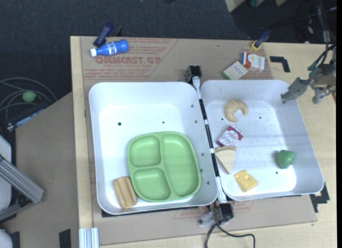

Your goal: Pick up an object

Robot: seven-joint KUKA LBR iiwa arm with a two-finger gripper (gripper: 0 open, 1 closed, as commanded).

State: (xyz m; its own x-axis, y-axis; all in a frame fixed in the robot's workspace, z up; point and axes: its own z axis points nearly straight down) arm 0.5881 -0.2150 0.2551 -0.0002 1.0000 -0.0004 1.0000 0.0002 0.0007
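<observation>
A wooden bench [80, 134] is standing on dark carpet, bearing two white bins side by side. The left bin [107, 102] is holding a green divided plate [162, 165] with a tan bread-like block [125, 192] lying just beside its lower left corner. The right bin [299, 129] is holding a croissant [235, 109], a small red and white packet [231, 136], a pale cheese wedge [226, 159], a yellow cheese block [246, 180] and a green pepper-like piece [285, 158], all lying apart. The gripper [305, 92] is hovering at the right bin's upper right corner with its fingers spread wide and nothing between them. A blue bottle [109, 48] is lying on the bench behind the bins.
</observation>
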